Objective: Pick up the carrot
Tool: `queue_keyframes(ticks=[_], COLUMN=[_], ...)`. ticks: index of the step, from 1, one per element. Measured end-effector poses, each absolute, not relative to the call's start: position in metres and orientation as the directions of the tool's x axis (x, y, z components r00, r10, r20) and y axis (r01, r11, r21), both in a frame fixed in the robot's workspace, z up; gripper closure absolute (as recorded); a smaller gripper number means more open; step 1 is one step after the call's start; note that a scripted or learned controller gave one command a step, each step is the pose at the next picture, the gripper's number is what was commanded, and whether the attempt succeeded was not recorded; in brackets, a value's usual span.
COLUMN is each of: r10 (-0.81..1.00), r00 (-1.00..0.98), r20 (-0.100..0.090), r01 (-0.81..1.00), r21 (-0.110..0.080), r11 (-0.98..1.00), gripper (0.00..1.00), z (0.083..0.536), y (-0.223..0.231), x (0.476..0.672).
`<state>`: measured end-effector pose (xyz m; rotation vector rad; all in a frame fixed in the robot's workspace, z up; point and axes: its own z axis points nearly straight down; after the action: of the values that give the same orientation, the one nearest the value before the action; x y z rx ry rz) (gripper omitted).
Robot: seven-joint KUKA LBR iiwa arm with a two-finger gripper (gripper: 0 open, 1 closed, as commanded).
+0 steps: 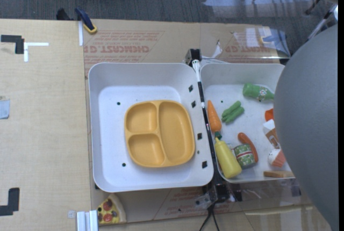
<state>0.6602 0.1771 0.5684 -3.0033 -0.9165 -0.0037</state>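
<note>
The carrot (214,116) is orange and tapered, lying lengthwise along the left wall of the right bin (236,80). A large grey part of the arm (314,128) fills the right side of the camera view and covers the right portion of that bin. The gripper itself is hidden behind the arm's bulk.
The left bin (107,133) holds a yellow divided plate (159,132). In the right bin lie a green bean pod (232,112), a green pickle-like toy (258,92), a yellow bottle (226,158), a small can (245,154), a red sausage (247,141) and several partly hidden items.
</note>
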Motion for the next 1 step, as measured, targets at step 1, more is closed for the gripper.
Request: queue_keyframes(ticks=[1], r10=[0.557], r00=[0.830], r20=[0.003], r01=[0.557], r21=[0.000], r11=[-0.831], gripper=[0.00], z=[0.5688], y=[0.1765], x=[0.6602])
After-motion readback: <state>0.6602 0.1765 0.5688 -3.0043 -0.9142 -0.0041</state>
